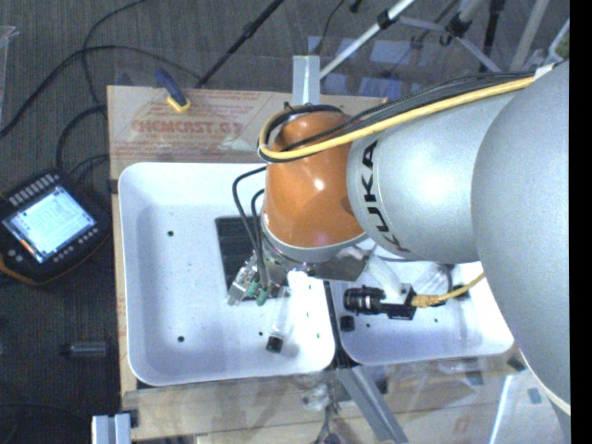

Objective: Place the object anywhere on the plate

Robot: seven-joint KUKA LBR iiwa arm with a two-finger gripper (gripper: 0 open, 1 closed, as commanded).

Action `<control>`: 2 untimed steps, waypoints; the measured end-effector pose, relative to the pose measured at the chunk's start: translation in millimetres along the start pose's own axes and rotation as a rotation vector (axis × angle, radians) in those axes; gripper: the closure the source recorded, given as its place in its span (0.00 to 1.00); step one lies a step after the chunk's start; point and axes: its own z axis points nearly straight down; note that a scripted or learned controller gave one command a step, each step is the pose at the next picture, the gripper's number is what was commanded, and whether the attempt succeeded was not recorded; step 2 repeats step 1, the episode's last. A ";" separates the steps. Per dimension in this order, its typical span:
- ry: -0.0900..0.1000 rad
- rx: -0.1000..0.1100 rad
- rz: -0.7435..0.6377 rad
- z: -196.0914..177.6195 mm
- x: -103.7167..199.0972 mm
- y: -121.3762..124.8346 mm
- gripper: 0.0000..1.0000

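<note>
Task progress: judged from this view, the placing is not done; nothing can be seen resting on a plate, and no plate can be made out at all.
What is left: finding the object, carrying it and setting it down on the plate, as far as can be judged.
Object: I cannot tell which thing it is; the likeliest candidate is a small cluster [248,285] of clear, metallic and green bits lying on the left bin's floor just beside the gripper area.
Gripper: the gripper [275,296] hangs low over the left bin, near its right wall; whether it is apart, together or clamped on anything cannot be told, since the wrist covers it.
Arm: the arm [444,192] is smooth matte grey metal, rounded, reaching in from the right, with a glossy orange band [310,188] above the wrist; a yellow cable [416,111] runs along it.
Left bin: the left bin [162,276] is shallow, white, smooth plastic with rounded corners, lightly speckled, a few small dark holes in its floor.
Dark patch: a flat black rectangle [233,240] lies on the left bin's floor, partly under the wrist.
Right bin: the right bin [435,336] is the same white shell, mostly under the arm; a black connector with a yellow lead sits above it.
Bench: the bench [185,123] shows a worn, printed brown board behind the bins.
Aside: a handheld pendant [48,222] with a lit screen lies on the floor to the left.
</note>
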 end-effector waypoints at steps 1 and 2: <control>0.000 -0.001 0.000 0.0 0.2 0.2 0.00; 0.000 -0.001 0.000 0.0 0.2 0.2 0.00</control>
